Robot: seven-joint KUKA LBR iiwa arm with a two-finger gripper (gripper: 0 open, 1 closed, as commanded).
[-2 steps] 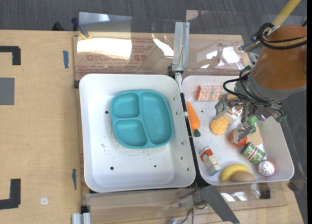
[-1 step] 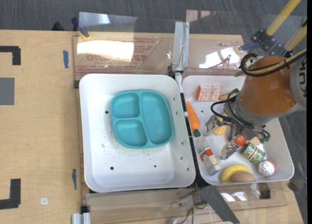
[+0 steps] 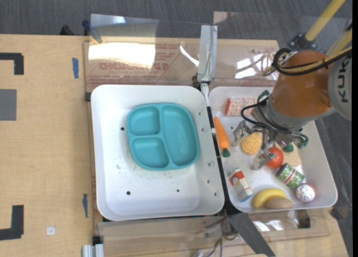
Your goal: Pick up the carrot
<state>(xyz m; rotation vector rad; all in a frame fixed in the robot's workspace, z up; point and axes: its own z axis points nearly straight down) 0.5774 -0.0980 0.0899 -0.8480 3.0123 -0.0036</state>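
The carrot (image 3: 221, 134) is orange with a green tip and lies lengthwise along the left wall of the right bin (image 3: 327, 180). My gripper (image 3: 258, 148) hangs under the orange wrist band (image 3: 296, 91), over the middle of that bin. It sits to the right of the carrot, about a hand's width away, and is not touching it. Directly beneath it are a yellow corn-like piece (image 3: 251, 142) and a red tomato (image 3: 274, 158). The wrist and cables hide the gripper's tip.
The right bin also holds a red and white packet (image 3: 239, 105), a small bottle (image 3: 240, 184), a banana (image 3: 271, 198), a green can (image 3: 291, 175) and a white dotted ball (image 3: 305, 193). A teal divided plate (image 3: 163, 136) lies in the left bin (image 3: 112, 194).
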